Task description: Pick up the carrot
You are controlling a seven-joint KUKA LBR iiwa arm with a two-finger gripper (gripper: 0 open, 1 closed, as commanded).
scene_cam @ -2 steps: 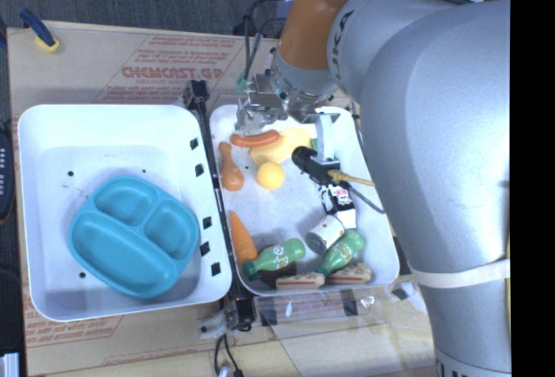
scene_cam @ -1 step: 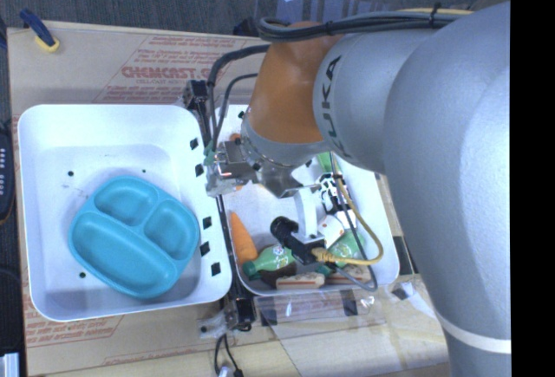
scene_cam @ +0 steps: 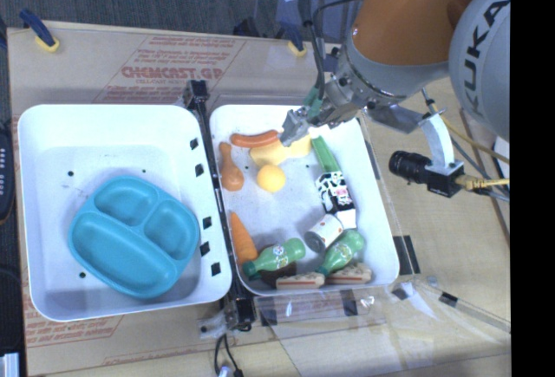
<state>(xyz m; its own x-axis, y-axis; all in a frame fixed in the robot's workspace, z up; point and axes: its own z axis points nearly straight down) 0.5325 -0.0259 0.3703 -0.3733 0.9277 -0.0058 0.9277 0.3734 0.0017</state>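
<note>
One fixed camera looks down at a slant from above the table [scene_cam: 130, 72], far enough back to take in both white bins: the left bin [scene_cam: 39, 133] at frame left, the right bin [scene_cam: 377, 211] at centre. The arm [scene_cam: 416, 3] crowds the upper right, close to the lens.

I log the carrot [scene_cam: 242, 235]: orange, tapered, lying at a slant against the right bin's left wall, near its front-left corner.

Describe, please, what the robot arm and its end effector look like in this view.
The arm is bulky and rounded: a grey shell lettered KUKA, with a broad orange band above the wrist. Dark cables loop beside the wrist. The end effector is small, metallic grey and narrow at its tip.
</note>
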